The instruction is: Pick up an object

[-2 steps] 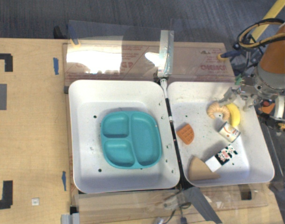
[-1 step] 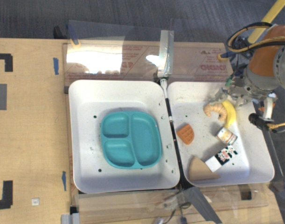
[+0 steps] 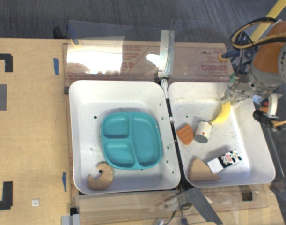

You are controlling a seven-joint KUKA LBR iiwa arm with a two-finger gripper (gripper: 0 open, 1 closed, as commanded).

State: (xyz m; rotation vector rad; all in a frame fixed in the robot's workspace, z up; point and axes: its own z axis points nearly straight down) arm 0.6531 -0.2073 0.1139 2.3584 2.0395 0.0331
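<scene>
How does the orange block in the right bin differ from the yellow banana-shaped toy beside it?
The small orange block is squat and angular, lying near the bin's left wall; the yellow banana-shaped toy is long and curved, lying farther back by the gripper. Both rest on the right white bin floor.

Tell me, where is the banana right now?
The banana lies in the right bin, near its upper edge, just below the end effector and right of the small white cylinder.
</scene>
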